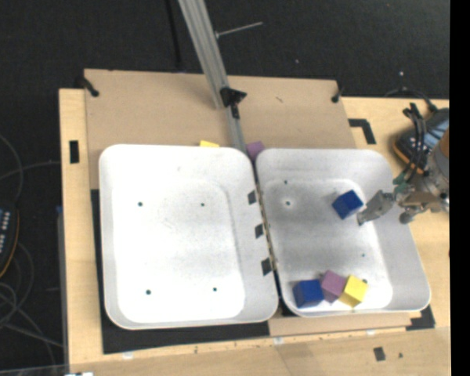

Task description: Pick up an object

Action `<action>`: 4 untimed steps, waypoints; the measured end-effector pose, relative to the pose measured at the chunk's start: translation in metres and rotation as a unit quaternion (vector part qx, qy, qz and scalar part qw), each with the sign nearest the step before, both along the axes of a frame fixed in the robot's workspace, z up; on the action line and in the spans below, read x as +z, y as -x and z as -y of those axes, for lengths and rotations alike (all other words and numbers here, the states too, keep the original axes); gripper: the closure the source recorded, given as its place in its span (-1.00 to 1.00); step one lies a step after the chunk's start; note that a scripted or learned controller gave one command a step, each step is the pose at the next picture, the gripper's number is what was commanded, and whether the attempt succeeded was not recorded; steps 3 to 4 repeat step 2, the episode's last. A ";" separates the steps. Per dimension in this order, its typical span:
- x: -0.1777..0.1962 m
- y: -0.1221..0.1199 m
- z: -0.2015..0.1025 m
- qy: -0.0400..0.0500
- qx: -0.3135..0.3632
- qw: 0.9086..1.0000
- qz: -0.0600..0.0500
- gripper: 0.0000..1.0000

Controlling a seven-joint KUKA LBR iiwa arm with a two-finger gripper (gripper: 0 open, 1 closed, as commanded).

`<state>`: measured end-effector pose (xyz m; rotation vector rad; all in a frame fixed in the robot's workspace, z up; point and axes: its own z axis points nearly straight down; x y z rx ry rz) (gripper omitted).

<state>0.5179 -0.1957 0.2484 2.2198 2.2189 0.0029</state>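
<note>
In the right bin point(321, 233), a blue cube point(347, 204) lies toward the upper right. Along the bin's near edge a second blue cube point(307, 292), a purple cube point(331, 284) and a yellow cube point(354, 290) sit bunched together. My gripper point(388, 211) hangs over the bin's right side, just right of the upper blue cube. It is open, and nothing is between its fingers. The left fingertip point(368, 214) points toward that cube without touching it.
The left bin point(176, 233) sits beside the right one. A small yellow block point(209, 143) and a purple block point(254, 149) lie on the bench behind the bins. A slanted metal rail point(207, 45) rises at the back. Cables and a device point(415, 139) crowd the right edge.
</note>
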 end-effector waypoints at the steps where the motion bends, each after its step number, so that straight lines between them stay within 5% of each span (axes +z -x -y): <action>1: -0.095 -0.043 0.012 0.000 0.002 1.000 -0.004 -1.00; 2: -0.154 -0.102 0.019 0.000 0.003 1.000 0.000 -1.00; 4: -0.154 -0.102 0.019 0.000 0.003 1.000 0.000 -1.00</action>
